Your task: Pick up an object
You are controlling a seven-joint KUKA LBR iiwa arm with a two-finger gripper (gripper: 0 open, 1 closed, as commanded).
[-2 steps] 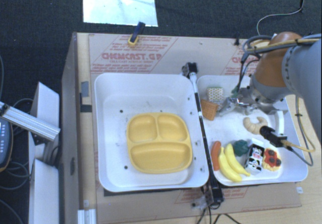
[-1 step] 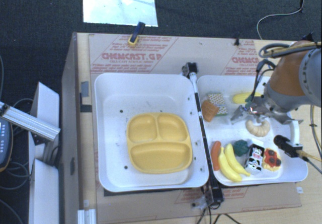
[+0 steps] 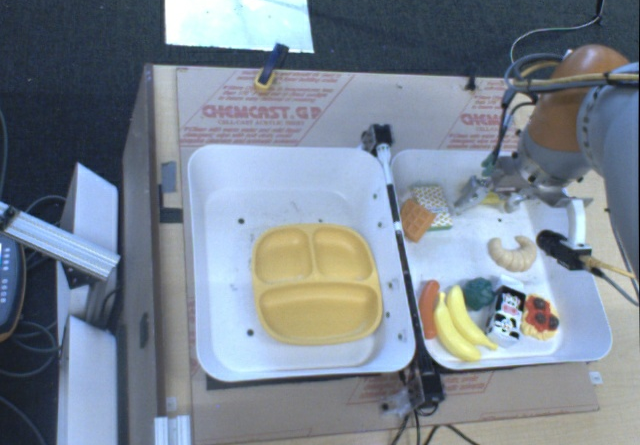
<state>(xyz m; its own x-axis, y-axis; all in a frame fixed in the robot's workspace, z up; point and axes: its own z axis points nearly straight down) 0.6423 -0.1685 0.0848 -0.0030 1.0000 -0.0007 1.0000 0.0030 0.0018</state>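
Two white bins sit side by side on the bench [image 3: 300, 98]. A yellow divided plate [image 3: 316, 283] lies in the left bin [image 3: 215, 233]. The right bin [image 3: 590, 328] holds a waffle [image 3: 417, 219], a croissant [image 3: 514, 252], a carrot [image 3: 429, 308], bananas [image 3: 460, 325], a green piece [image 3: 480, 291], a cow-print carton [image 3: 508, 314] and a pizza slice [image 3: 541, 317]. The claw [image 3: 487, 189] hangs over the right bin's far part, right of the waffle; whether it is open or closed cannot be told, and nothing shows in its grip.
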